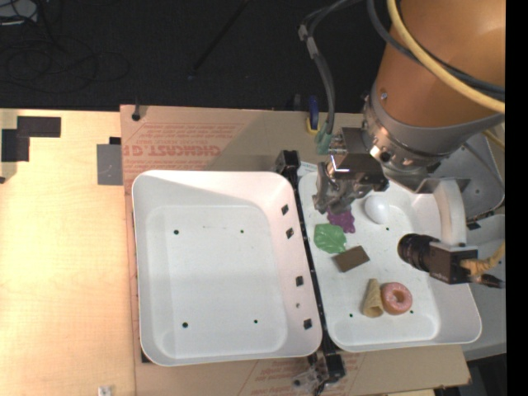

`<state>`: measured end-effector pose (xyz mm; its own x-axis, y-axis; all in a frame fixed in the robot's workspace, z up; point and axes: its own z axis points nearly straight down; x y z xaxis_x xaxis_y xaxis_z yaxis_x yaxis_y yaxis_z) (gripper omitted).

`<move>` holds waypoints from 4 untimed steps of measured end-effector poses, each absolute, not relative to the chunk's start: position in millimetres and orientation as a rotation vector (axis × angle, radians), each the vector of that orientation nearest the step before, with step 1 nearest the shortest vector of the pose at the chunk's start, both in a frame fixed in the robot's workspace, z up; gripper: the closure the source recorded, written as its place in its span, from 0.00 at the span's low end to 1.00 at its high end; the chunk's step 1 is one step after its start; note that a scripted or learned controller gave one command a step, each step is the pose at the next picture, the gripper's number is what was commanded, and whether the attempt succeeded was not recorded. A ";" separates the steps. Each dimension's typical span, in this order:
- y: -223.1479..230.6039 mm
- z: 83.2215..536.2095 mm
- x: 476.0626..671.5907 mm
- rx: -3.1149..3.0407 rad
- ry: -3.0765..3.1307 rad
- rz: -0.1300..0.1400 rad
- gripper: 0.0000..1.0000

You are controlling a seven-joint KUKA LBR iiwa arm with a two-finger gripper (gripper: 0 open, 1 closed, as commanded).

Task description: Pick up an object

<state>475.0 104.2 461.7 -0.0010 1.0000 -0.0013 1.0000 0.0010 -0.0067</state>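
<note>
From my seat I see the gripper (pixel 337 203) low over the far left part of the right bin (pixel 450 324), right above a small purple object (pixel 343 219). I cannot tell how far the gripper is open, nor whether it has hold of the purple object. Just nearer lies a green lump (pixel 329 238), then a brown square piece (pixel 352 259). A pink doughnut (pixel 397 299) touches a tan cone (pixel 373 297) towards the near edge. A white rounded thing (pixel 378 210) sits to the gripper's right.

Doughnut (pixel 397 299) lies beside cone (pixel 373 298) in right bin (pixel 422 327).
</note>
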 end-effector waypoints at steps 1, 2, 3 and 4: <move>147.0 541.7 476.1 -2.218 -2.227 -0.007 1.00; 201.4 536.8 477.6 -2.215 -2.225 0.005 1.00; 245.2 536.5 506.6 -2.217 -2.224 0.005 1.00; 237.4 537.2 474.8 -2.218 -2.221 0.009 1.00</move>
